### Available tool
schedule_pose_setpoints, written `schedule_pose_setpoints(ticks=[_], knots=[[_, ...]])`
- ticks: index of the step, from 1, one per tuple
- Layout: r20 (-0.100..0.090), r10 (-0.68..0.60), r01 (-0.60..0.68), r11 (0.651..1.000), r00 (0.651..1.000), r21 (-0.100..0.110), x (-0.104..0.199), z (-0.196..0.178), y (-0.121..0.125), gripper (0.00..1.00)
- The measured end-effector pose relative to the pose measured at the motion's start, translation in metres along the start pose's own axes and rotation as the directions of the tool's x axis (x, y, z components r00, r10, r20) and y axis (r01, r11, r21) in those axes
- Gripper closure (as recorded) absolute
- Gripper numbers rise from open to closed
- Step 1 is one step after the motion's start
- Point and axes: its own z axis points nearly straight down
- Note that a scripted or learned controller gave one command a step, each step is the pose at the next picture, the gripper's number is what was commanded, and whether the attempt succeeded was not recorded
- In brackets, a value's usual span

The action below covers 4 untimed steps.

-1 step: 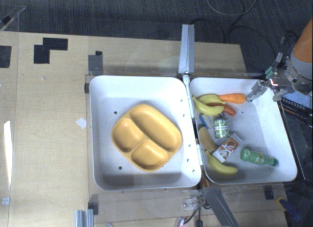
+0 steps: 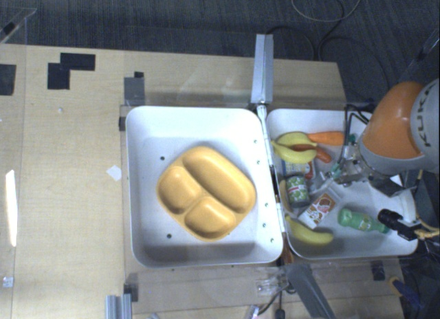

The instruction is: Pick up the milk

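Gripper [image 2: 335, 173] sits low in the right bin [image 2: 405, 245], finger state indeterminable, with the milk carton [image 2: 320, 209] just beside it at 7 o'clock.

No text or label is sharp enough to read.

Single fixed camera set high above the surface [image 2: 69, 194], looking down at a slight slant from moderate distance, left bin [image 2: 144, 242] near frame centre, right bin [image 2: 344, 245] beside it toward the right edge, dark floor beyond.
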Motion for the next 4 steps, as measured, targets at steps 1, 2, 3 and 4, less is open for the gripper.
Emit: schedule_pose_setpoints(ticks=[1, 2, 3, 4], knots=[[0.000, -0.002, 0.002, 1.000, 1.000, -0.007, 0.001, -0.012, 0.003, 1.00], [-0.002, 0.006, -0.006, 1.000, 1.000, 0.005, 0.043, -0.094, 0.001, 1.00], [-0.001, 0.176, -0.176, 0.984, 0.984, 0.007, 0.015, -0.082, -0.016, 1.00], [-0.002, 0.259, -0.259, 0.966, 0.966, 0.008, 0.114, -0.096, -0.034, 1.00]])
